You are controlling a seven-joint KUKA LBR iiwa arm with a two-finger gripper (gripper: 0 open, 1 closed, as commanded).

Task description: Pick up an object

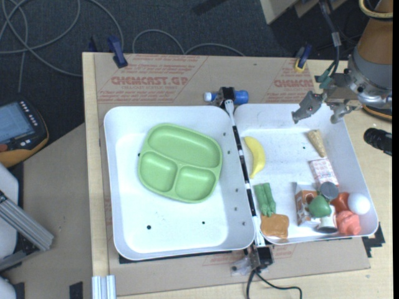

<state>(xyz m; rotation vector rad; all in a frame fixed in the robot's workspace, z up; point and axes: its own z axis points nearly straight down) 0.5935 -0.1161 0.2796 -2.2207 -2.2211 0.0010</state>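
On a cardboard-topped bench [187, 70] over dark carpet [56, 17] with loose cables [43, 11], two white bins, green divided plate [180, 162] left, banana [255, 155] in right bin [274, 120], end effector [319, 108] released above its far edge, grasping nothing.

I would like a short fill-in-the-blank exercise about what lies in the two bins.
1. The green divided plate lies in the ____ bin.
2. The banana lies in the right bin beside the ____ between the bins.
3. The pincer hovers over the right bin's ____ end.

Missing words: left; divider; far
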